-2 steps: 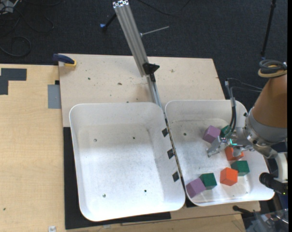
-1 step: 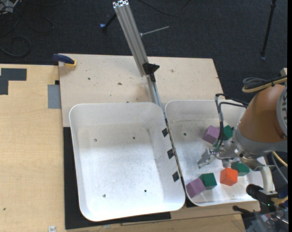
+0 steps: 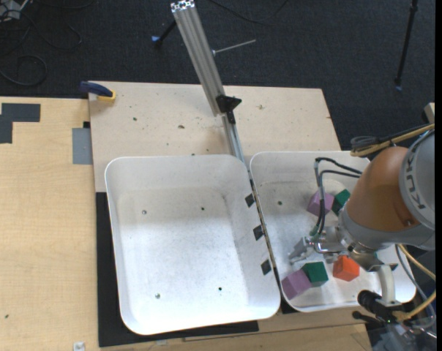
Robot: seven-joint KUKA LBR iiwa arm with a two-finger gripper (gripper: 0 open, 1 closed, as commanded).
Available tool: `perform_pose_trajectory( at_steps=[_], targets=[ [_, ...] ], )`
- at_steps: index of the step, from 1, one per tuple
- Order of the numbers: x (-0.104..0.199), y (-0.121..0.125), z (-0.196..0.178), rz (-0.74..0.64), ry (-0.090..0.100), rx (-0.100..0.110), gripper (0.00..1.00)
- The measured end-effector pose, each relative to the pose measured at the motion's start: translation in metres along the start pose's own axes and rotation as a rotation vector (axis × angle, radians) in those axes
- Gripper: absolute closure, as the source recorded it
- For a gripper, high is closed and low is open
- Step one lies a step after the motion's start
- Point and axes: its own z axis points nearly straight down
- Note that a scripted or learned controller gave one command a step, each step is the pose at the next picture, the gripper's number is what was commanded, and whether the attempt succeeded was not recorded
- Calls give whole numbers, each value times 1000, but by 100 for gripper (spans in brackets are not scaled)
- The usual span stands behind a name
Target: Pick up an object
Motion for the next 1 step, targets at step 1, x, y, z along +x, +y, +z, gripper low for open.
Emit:
perform_pose_trajectory(
  at_steps=[1],
  targets=[
    [-2,0,-12,9,-1,-3,100]
  ],
)
